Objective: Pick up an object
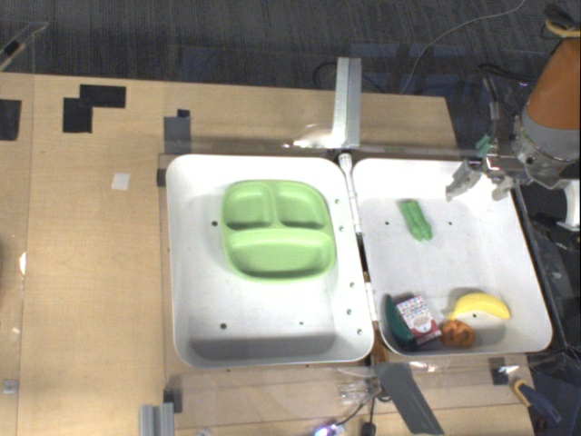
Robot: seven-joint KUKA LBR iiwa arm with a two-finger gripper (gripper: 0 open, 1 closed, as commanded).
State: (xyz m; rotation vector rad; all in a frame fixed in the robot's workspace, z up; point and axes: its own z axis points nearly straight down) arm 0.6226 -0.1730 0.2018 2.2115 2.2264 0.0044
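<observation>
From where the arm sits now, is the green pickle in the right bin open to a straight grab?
Probably yes. The green pickle lies alone on bare bin floor, apart from the cluster at the near wall, and the gripper hangs at the right bin's far corner with nothing between them.

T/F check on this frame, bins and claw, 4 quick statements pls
1. The green divided plate lies in the left bin. True.
2. The banana sits on the green plate. False: it lies in the right bin, near its front edge.
3. The claw is open over the right bin's far right corner, gripping nothing. True.
4. The green pickle-shaped piece touches the banana. False: it lies apart, further back in the right bin.
</observation>
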